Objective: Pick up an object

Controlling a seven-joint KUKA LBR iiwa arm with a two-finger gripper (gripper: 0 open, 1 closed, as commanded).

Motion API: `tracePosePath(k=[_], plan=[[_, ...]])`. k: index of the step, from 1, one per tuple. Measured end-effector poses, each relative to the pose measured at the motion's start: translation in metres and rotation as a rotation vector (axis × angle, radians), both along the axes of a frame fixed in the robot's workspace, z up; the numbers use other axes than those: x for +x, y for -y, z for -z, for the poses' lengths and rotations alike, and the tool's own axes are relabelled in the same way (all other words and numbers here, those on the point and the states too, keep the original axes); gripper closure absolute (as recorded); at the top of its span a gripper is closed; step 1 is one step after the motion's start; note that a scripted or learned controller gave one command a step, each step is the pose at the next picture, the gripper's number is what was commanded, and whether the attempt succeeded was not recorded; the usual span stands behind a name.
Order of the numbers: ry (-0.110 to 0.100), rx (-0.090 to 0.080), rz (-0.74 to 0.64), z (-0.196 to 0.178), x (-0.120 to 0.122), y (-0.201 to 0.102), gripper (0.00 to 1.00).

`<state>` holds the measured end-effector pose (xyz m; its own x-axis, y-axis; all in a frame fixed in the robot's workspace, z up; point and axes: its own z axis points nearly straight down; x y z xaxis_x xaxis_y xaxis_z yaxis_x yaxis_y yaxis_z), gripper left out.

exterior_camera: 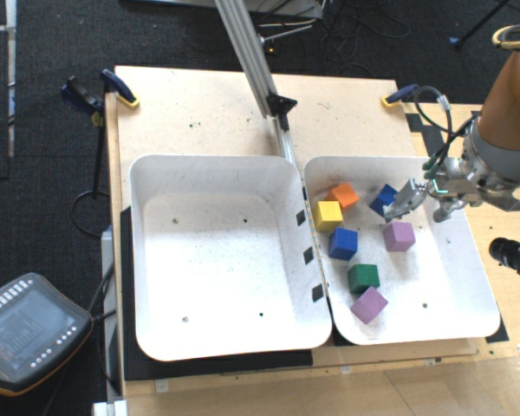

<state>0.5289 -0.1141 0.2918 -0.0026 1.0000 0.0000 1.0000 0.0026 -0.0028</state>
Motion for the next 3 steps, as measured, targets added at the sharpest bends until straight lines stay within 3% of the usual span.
tracePosePath(k=[1,3], plan=[[0.004,-0.001,0.002,-0.002,0.000,0.000,0.00],[-0.004,0.001,0.002,0.100,0.002,-0.014,0.00]])
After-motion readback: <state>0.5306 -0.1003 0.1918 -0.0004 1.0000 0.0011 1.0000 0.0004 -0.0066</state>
